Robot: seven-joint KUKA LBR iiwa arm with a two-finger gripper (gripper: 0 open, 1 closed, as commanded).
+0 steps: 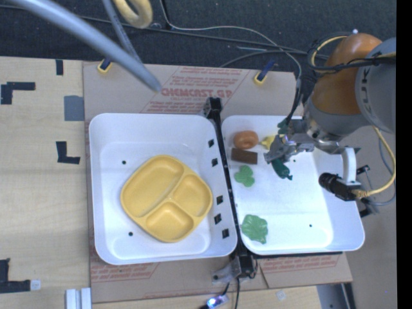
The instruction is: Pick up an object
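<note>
Arm: the grey arm (370,82) with its orange band comes in from the upper right of the frame and bends down over the right bin.
Gripper: the gripper (280,152) hangs over the upper middle of the right bin, its tip pointing toward the lower left of the frame.
Fingers: they seem to be pinching a small dark green object (281,168), which sticks out just below the tip; the view is too coarse there to be certain the piece is off the bin floor.
Right bin: the white bin (344,234) sits at centre right of the frame, touching the left bin along a dark divider.
Orange object: a rounded orange object (245,139) lies in the upper left corner of the right bin.
Brown block: a dark brown block (244,156) lies just below the orange object, touching or nearly touching it.
Small green piece: a light green piece (244,176) lies below the brown block, near the divider.
Large green piece: a bigger light green piece (254,228) lies in the lower left part of the right bin, well apart from the gripper.
Left bin: the white bin (106,192) at centre left holds a yellow divided plate (166,197) with three compartments, lying flat in its middle.
</note>
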